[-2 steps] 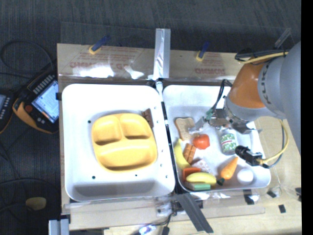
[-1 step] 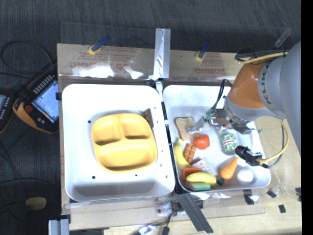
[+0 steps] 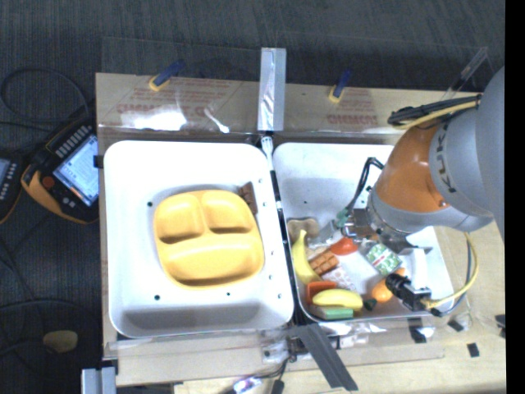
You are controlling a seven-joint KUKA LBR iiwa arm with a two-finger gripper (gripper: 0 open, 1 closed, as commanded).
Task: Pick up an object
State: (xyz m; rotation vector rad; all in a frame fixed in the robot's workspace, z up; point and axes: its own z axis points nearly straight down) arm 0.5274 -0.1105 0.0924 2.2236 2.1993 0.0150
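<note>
Camera view: arm reaches into the right bin point(image 3: 287, 171), wrist low over the toy-food pile, prob. lining up a grab. Gripper point(image 3: 365, 236) sits by the red piece point(image 3: 346, 246), just right of the banana point(image 3: 300, 257). Can't tell its state. You've 1 yellow tray point(image 3: 209, 235) in the left bin point(image 3: 123, 220).

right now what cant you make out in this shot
- Gripper: camera view; the arm's wrist covers the fingers, so open or shut is unclear.
- Small items in the right bin: piled together, partly under the arm, too small to name.
- Brown thing behind the yellow tray: mostly hidden by the tray.
</note>
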